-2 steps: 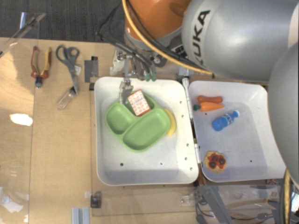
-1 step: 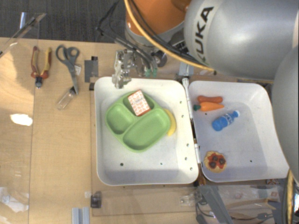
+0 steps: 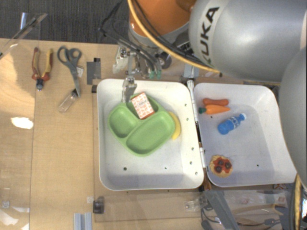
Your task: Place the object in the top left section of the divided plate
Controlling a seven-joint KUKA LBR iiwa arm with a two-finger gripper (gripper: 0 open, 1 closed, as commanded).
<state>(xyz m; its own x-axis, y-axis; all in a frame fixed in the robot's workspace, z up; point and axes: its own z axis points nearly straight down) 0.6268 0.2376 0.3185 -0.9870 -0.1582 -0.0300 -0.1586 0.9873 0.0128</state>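
Note:
A green divided plate (image 3: pixel 142 130) lies in the left white bin (image 3: pixel 144 176), with two smaller sections at its top and left and one large section at its lower right. A red and white patterned packet (image 3: pixel 142 105) rests tilted in the plate's upper section. My gripper (image 3: pixel 128 89) hangs just left of the packet, over the plate's upper left rim, reaching down from the orange-banded wrist (image 3: pixel 158 8). The packet sits beside the gripper, not inside it.
A yellow item (image 3: pixel 176 127) peeks out under the plate's right edge. The right bin (image 3: pixel 259 176) holds a red sausage (image 3: pixel 216 101), a carrot (image 3: pixel 214 110), a blue bottle (image 3: pixel 231 123) and a berry tart (image 3: pixel 220 165). Pliers (image 3: pixel 40 67) and scissors (image 3: pixel 72 68) lie on the bench, left.

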